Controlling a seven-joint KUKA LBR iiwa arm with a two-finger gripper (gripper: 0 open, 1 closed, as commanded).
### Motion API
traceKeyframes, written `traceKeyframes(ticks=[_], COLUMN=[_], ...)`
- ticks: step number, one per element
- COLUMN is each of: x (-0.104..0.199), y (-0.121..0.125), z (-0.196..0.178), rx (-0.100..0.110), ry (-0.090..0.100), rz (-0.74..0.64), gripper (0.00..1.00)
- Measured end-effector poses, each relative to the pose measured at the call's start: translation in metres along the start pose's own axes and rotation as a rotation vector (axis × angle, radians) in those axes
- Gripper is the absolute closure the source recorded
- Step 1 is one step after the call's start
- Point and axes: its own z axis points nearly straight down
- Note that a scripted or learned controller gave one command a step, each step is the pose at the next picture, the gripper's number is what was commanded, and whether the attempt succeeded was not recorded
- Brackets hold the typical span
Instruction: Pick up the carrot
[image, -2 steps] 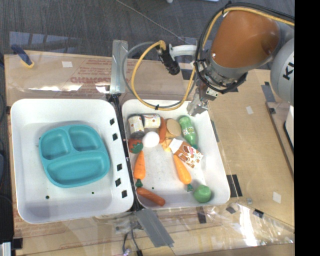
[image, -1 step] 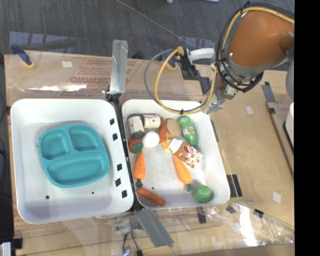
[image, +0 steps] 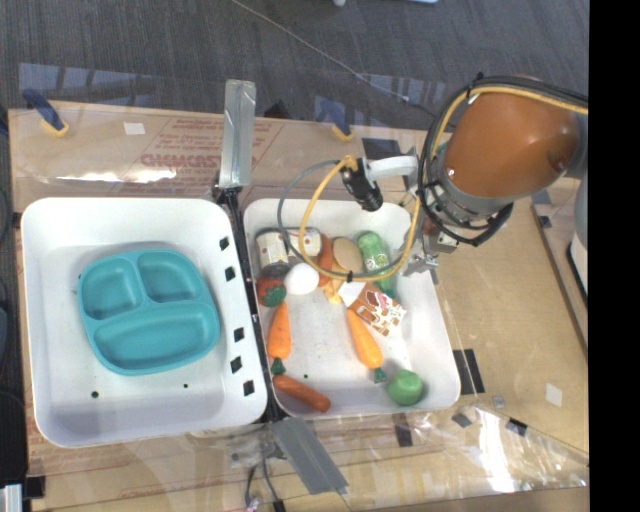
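Left bin (image: 60, 330): holds a teal divided plate (image: 148, 310), nothing else of note. Not involved in the pick.

Right bin (image: 440, 350): crowded with toy food. Two carrot-like pieces. One carrot (image: 279, 332) lies just inside the left wall, pointing roughly along it, touching or nearly touching a dark red piece (image: 272, 292) above it and near a red sausage-shaped piece (image: 301, 394) below. Second carrot (image: 365, 341) sits mid-bin, its upper end under or against a printed snack packet (image: 381, 311), its lower end just beside a green round fruit (image: 405, 388). White egg (image: 302, 280), tan piece (image: 347, 254) and green bottle (image: 373, 251) cluster along the far wall.

Arm (image: 505, 145) is over the bin's far right corner, cables looping across the clutter. End effector not resolvable under the wrist; cannot tell its state.

Risks, judged from layout:
- Left carrot hugs the wall: one side of the grasp may strike the rim or wall and skid off.
- Middle carrot: closing there may catch the packet instead, or nudge the fruit.
- Tapered, smooth shape: likely to squirt out if gripped near the tip.
- Yellow cable (image: 312, 205) could drag items.
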Motion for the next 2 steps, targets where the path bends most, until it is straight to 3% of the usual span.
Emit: traceKeyframes(ticks=[1, 2], x=[-0.012, 0.051], y=[-0.006, -0.011], z=[-0.047, -0.054], rx=[-0.002, -0.001], ry=[0.009, 0.003], rz=[-0.002, -0.001], gripper=[1.0, 1.0])
